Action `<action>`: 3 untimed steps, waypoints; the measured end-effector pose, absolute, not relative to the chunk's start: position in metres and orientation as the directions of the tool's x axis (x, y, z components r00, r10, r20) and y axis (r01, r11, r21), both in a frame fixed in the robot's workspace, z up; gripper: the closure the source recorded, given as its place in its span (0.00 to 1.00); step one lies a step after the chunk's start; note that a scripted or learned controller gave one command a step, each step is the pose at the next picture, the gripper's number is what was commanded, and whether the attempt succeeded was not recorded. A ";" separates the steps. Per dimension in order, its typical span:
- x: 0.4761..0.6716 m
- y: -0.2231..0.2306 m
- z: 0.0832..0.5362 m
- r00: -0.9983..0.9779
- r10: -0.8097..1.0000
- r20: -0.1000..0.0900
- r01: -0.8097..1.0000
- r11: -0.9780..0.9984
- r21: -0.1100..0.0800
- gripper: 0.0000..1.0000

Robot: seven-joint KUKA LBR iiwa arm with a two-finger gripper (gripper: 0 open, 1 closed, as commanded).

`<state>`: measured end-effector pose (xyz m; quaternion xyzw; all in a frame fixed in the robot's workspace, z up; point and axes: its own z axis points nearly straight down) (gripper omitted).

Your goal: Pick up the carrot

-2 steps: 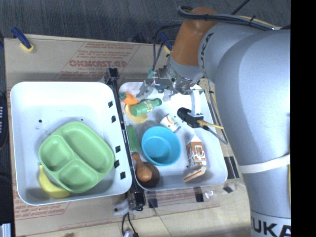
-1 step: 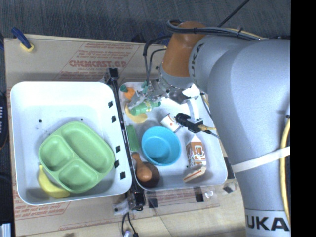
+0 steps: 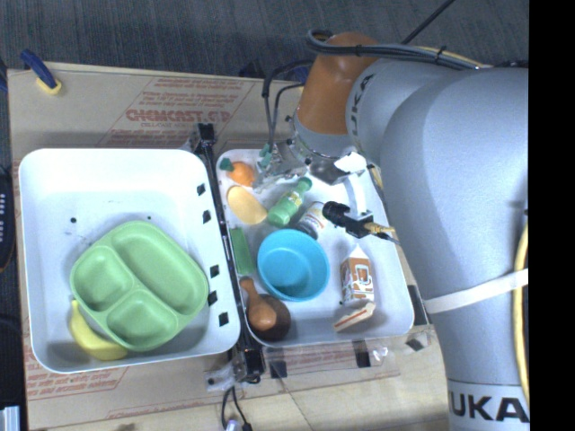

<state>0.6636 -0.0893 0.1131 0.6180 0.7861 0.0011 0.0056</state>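
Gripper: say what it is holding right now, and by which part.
It cannot be told. The gripper is down at the far end of the right bin, just beside the carrot, but nothing shows between its tips from this view.

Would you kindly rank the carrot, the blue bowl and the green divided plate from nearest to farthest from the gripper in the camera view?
1. The carrot, right beside the gripper at the right bin's far left corner.
2. The blue bowl, in the middle of the right bin, toward its near side.
3. The green divided plate, across in the left bin.
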 end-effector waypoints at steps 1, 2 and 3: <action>0.658 -0.028 0.194 0.190 0.982 -0.001 0.982 -0.190 -0.003 1.00; 0.643 -0.048 0.191 0.647 0.763 -0.007 0.763 -0.647 -0.010 1.00; 0.617 0.024 0.190 0.888 0.460 -0.014 0.460 -0.888 -0.013 1.00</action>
